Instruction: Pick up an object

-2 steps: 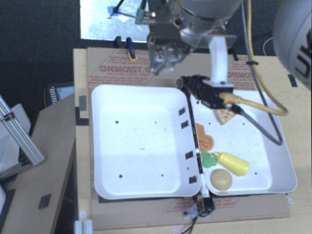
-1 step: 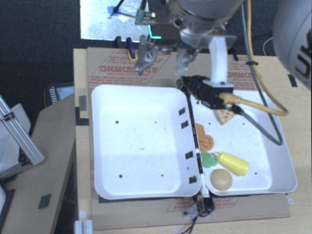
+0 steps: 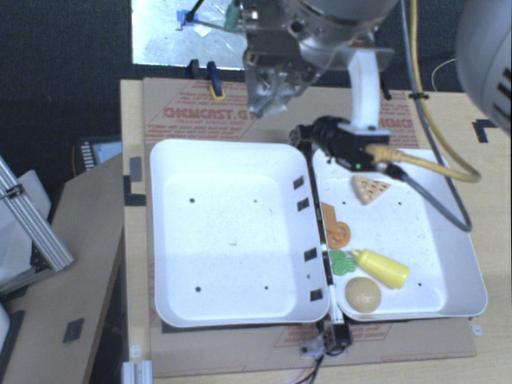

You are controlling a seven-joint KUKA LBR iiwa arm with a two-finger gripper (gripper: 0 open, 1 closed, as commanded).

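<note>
Overhead slanted view of the bench. Two white bins sit side by side on a cardboard sheet (image 3: 200, 112) printed with red lettering, their adjoining rims touching along a line that carries several small black clips (image 3: 304, 205).

The arm (image 3: 336, 6) enters from the top of the view, with its orange band at the upper edge. The gripper (image 3: 266, 106) hangs over the cardboard just beyond the far rim of the left bin (image 3: 160, 238), near that bin's far right corner. It is blurred, so it cannot be told whether it is open or closed, and nothing is seen held in it.

All the candidate objects lie in the right bin (image 3: 436, 246), well apart from the gripper:
- A pizza slice (image 3: 370, 189), tan and triangular, lies towards the far side of the bin.
- An orange piece (image 3: 336, 232) lies close to the dividing rim, near mid-length.
- A green piece (image 3: 342, 262) lies just nearer than the orange one, also beside the divider.
- A yellow bottle (image 3: 384, 268) lies on its side, with its narrow end towards the green piece and touching or almost touching it.
- A tan ball (image 3: 362, 294) rests in the near left corner, just beside the bottle.

A blue-and-yellow clamp (image 3: 214, 82) grips the far edge of the cardboard. A silver panel (image 3: 184, 18) lies beyond it.
</note>
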